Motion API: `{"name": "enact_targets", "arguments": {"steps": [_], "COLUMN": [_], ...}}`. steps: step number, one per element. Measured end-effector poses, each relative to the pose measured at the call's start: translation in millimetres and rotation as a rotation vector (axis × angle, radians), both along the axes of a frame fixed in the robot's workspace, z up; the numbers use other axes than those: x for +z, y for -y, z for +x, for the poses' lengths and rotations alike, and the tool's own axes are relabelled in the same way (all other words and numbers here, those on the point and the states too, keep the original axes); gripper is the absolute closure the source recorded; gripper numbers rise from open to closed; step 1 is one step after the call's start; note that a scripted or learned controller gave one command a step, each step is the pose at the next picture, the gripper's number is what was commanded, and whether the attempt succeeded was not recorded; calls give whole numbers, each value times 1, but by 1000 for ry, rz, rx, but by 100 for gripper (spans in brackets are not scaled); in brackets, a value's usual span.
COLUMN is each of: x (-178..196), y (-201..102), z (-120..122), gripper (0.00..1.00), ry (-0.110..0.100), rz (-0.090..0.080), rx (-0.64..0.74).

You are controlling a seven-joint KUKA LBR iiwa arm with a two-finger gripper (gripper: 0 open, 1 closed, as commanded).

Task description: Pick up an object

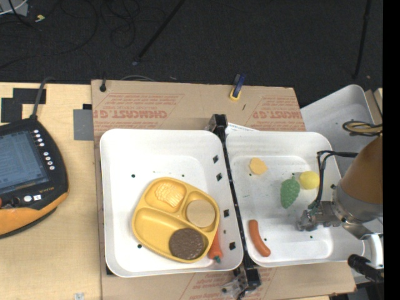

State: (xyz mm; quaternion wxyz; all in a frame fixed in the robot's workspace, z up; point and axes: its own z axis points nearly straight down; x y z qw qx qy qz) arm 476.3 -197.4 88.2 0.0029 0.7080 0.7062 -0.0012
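Lying just left of the fingers (308, 221), a green toy (289, 192).

Arm enters from the right, orange band (367, 174) uppermost in view, grey wrist section (359, 212) below it. Gripper (310, 220) sits low over the right-hand bin (315, 250), inside its right wall, near the front right corner. A black cable (321, 174) loops along the wrist. Finger state not resolvable.

Probably a robotics lab: teach pendant (28, 174), cables (94, 11).
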Motion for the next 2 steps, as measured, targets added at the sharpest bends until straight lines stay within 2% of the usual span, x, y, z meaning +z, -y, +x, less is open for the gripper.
{"name": "enact_targets", "arguments": {"steps": [1,2], "x": [50,118], "y": [-49,-166], "z": [0,6], "gripper": [100,100], "ry": [-5,-5], "rz": [9,12], "rx": [6,14]}}
